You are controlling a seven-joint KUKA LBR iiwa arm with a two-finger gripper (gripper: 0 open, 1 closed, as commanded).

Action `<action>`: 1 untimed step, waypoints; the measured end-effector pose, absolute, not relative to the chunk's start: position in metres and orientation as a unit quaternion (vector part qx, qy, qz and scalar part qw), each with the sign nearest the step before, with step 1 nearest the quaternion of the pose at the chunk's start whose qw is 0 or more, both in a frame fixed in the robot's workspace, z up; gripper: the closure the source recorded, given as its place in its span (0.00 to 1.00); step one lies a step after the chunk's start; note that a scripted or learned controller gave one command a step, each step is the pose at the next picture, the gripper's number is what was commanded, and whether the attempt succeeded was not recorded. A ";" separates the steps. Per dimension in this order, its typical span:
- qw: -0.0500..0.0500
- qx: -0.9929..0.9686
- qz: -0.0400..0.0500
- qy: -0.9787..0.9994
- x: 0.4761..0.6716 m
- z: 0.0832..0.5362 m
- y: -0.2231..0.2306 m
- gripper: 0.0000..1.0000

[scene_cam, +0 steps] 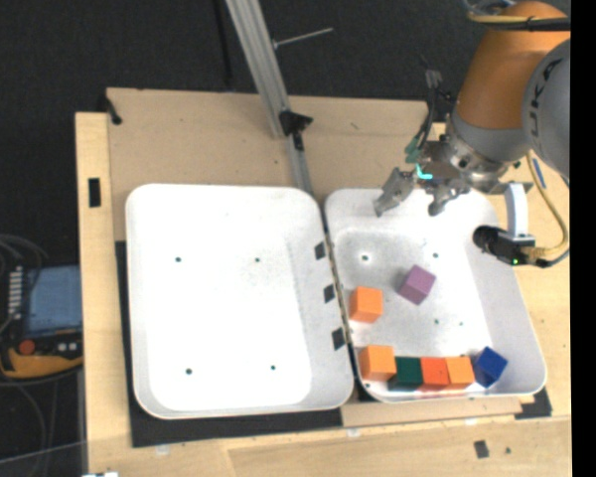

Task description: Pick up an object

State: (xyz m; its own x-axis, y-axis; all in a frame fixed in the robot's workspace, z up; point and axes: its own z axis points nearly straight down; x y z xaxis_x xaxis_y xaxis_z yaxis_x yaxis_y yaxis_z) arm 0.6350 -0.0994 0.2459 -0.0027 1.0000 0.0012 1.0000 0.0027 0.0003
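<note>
Dark floor rings your desk (228,137), a pale wooden top carrying two shallow white bins side by side. Your left bin (228,296) sits at the middle of the view; your right bin (497,296) holds all the blocks. Look at the arm (507,68): grey, with its orange band, it reaches in from the right and hangs over the far end of the right bin. The jaws (417,199) stand open, two grey fingers splayed apart, nothing between them, poised above the bin's far-left corner.

Now the blocks. A purple cube (415,284) lies tilted near the bin's middle, apart from the jaws. Just to its left, an orange cube (366,304) sits near the bin's left wall. Along the near wall you have a row packed close: orange block (378,362), dark green block (407,372), another orange (435,372), a lighter orange one (460,370), then a blue cube (490,365) turned at an angle at the right end.

A metal rail (263,58) slants across the desk's far side.
</note>
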 end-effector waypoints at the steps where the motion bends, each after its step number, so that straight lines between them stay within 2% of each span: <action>1: 0.001 -0.708 0.002 -0.706 0.635 0.201 -0.108 0.00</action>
State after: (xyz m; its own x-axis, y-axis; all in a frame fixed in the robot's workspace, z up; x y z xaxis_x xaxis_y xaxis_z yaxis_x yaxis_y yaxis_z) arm 0.6346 -0.1080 0.2013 0.0021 1.0000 -0.0024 1.0000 -0.0021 -0.0047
